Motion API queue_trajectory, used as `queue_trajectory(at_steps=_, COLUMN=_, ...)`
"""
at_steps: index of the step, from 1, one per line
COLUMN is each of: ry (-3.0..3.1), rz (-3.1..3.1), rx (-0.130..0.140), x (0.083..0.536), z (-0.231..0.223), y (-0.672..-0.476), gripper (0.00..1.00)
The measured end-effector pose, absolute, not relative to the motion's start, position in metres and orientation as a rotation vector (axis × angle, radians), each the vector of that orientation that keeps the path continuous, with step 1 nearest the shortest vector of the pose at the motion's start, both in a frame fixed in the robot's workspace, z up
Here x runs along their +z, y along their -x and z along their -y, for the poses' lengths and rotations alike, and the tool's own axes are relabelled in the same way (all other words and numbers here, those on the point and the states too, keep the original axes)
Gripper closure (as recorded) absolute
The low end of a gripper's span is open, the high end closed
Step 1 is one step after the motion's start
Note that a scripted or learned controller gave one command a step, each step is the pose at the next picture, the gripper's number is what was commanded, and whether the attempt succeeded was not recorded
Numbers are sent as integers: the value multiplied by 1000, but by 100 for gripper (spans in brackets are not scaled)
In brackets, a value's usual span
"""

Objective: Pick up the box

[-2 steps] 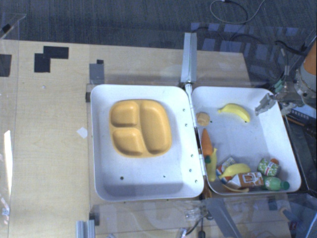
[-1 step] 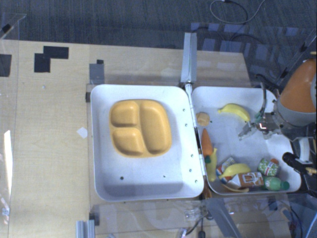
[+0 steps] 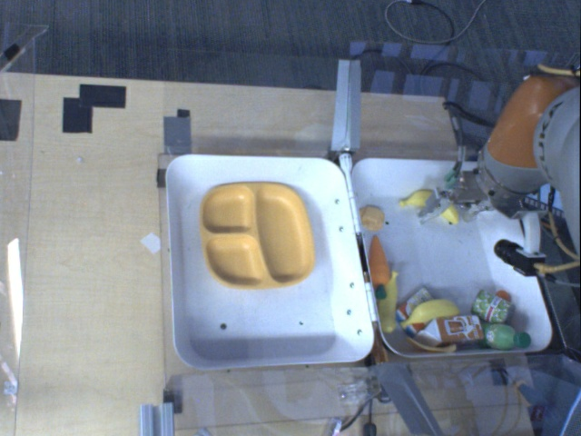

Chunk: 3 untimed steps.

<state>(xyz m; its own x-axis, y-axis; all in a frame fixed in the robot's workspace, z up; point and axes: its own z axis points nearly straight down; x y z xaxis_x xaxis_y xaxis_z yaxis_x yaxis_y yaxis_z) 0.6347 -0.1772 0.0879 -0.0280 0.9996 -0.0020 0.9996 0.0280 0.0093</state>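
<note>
Near the front edge of the right-hand shallow white bin (image 3: 545, 339), the small orange-and-white carton box (image 3: 451, 329) lies flat among other items, its long axis running roughly along that front edge. A yellow plastic banana (image 3: 430, 311) touches its far side, and a green bottle (image 3: 505, 337) lies just beside it towards the front right corner. The tool (image 3: 460, 198) hangs over the far edge of the same bin, beside small yellow pieces (image 3: 419, 199); whether it is open or closed cannot be told. The box lies nearly straight forward from it, well apart.
</note>
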Motion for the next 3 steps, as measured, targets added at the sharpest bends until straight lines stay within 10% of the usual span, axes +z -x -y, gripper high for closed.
queue_trajectory(at_steps=1, ry=-2306, rz=-2120, rx=8, x=89, z=196, y=-548, gripper=0)
queue_trajectory(at_steps=2, ry=-2120, rz=-2309, rx=6, x=87, z=186, y=-649, gripper=0)
queue_trajectory(at_steps=3, ry=-2085, rz=-2338, rx=7, x=89, z=199, y=-580, gripper=0)
